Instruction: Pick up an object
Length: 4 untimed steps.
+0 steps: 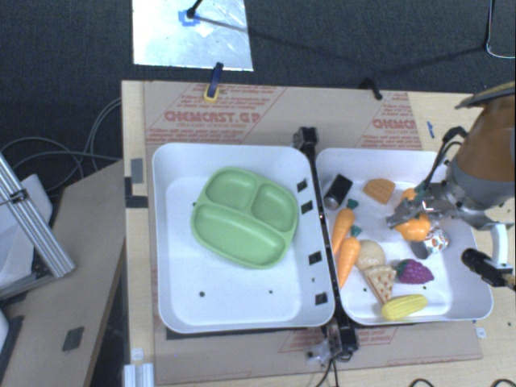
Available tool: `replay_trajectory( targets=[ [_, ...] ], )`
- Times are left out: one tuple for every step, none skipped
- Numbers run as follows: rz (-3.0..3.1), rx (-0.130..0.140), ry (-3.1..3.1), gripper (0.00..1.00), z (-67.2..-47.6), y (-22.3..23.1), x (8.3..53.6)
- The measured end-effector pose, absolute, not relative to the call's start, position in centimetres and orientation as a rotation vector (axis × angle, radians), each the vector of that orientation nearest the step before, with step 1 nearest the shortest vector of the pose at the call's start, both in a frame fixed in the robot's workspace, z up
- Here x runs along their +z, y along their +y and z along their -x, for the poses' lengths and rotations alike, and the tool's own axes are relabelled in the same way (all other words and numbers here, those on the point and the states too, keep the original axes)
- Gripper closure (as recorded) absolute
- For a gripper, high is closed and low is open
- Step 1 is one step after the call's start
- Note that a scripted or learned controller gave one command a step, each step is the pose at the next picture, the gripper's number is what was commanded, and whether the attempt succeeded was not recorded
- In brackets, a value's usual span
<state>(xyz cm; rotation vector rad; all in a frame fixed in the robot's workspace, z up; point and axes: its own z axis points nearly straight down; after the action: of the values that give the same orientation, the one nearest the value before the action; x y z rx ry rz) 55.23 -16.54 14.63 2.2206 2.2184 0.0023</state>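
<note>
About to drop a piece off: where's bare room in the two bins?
Left white bin: bare floor along the front and both front corners, around the green three-compartment plate. Right white bin: crowded; only the back strip behind the black block and orange bread-like piece, plus the front-right corner beyond the yellow corn cob.

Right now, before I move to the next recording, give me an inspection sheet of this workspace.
Surface: bench covered with printed brown board, bearing two white bins side by side.
Job's things: right bin holds two carrots, corn cob, purple grapes, cracker, orange bun-like piece, black block, orange fruit.
Clutter: left bin holds a green divided plate.
Grippers: gripper low over the right bin at the orange fruit; a hold cannot be told.
Cables: dark cables on the floor at left.
Surroundings: shiny sheet beyond the bench; aluminium frame at left.
</note>
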Motion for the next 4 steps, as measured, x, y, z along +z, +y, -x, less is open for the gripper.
replay_trajectory(
  targets=[
    [-2.211, 0.006, 2.222, 1.0, -55.8, -15.8, 20.6],
    [-2.215, 0.003, 2.224, 1.0, -55.9, -15.7, 22.5],
    [-2.212, 0.003, 2.231, 1.0, -57.0, -11.0, 21.6],
    [-2.209, 0.004, 2.233, 1.0, -58.2, -4.9, 21.2]
  ],
)
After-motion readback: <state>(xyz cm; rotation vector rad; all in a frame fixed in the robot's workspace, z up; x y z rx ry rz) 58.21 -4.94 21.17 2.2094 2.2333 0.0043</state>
